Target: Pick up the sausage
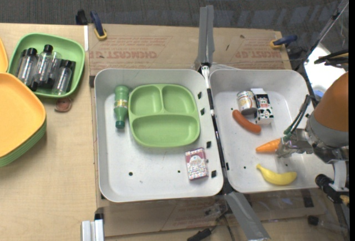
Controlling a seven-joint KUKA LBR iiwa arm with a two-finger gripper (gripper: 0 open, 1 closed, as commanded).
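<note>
- I see the sausage (246, 122) in the right bin (236, 174), just below the can (246, 101).
- My tool (288, 147) sits beside the carrot (268, 146), right of that can; grip state unreadable.
- Cardboard (150, 50) behind reads "CHEMCAST GP", upside down.

the arm (333, 109) reaches in from the right, orange band uppermost, its gripper (288, 147) pointing left and held low.

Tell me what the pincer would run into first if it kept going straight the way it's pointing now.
Probably the carrot. The pincer points left across the right bin, and the carrot's thick end lies right at its tip. The sausage sits farther up and left, off that line. Height above the bin floor is hard to judge.
</note>
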